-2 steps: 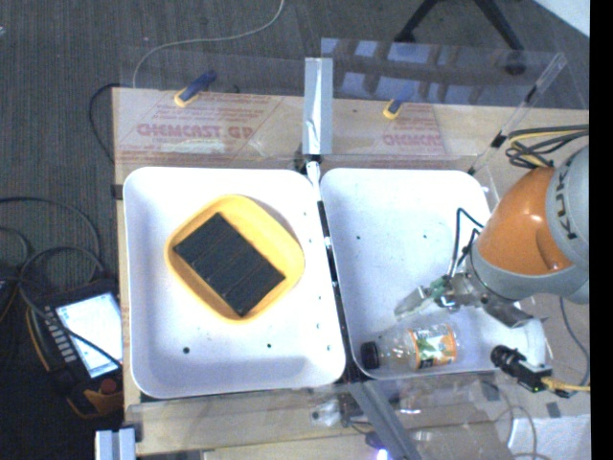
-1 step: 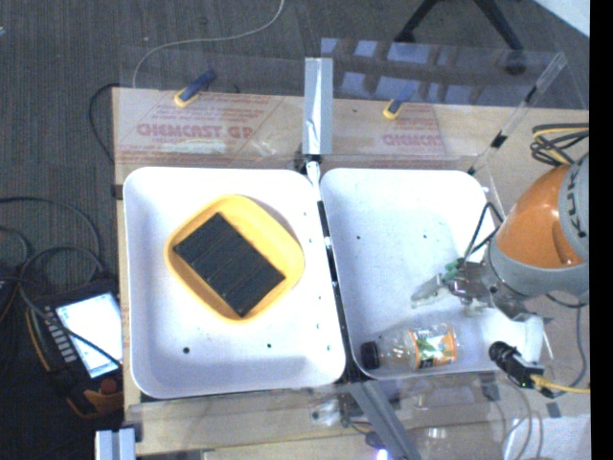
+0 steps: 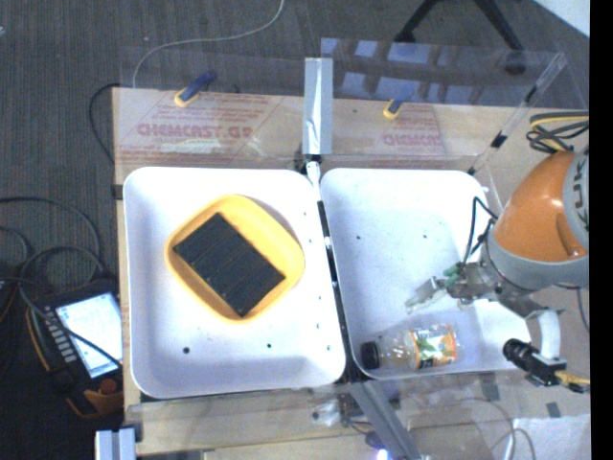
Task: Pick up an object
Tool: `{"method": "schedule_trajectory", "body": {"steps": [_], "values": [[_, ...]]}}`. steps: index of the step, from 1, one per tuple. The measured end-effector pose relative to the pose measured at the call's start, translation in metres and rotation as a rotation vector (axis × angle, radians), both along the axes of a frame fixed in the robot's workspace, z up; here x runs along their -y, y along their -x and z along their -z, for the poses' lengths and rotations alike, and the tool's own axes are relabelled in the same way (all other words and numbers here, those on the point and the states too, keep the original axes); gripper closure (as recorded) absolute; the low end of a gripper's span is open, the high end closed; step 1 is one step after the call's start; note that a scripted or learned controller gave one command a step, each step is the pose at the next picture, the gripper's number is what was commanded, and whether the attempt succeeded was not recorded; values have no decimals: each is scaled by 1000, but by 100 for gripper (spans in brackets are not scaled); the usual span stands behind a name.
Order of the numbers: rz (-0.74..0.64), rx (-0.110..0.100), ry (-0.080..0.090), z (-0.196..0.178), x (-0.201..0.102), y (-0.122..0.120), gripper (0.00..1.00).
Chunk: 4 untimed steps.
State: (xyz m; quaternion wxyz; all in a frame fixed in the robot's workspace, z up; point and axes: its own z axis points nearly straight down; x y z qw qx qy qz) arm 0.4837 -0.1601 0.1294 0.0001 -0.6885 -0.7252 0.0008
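Note:
A clear plastic bottle [image 3: 414, 347] with a dark cap and an orange-green label lies on its side along the front wall of the right bin [image 3: 402, 218]. A yellow dish [image 3: 278, 233] carrying a black ribbed slab [image 3: 230, 263] rests in the left bin [image 3: 153, 353]. My gripper [image 3: 442, 287] reaches in from the right, low over the right bin's right half, just above and behind the bottle, with nothing visibly between its fingers. The orange-banded wrist [image 3: 541, 223] hides the bin's right edge.
A raised divider [image 3: 326, 257] separates the two bins. Clear panels stand behind the bins with a grey post [image 3: 317, 103] between them. A tablet [image 3: 81, 329] and cables lie on the floor at the left.

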Motion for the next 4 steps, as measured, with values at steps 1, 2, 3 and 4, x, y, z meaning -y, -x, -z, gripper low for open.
{"method": "schedule_trajectory", "body": {"steps": [1, 2, 3, 4], "values": [[-93, 10, 2, 38, -4, -3, 0], [219, 17, -3, 38, 6, -6, 0], [485, 0, 2, -1, 44, 0, 0], [267, 15, 7, 38, -12, -3, 0]]}}
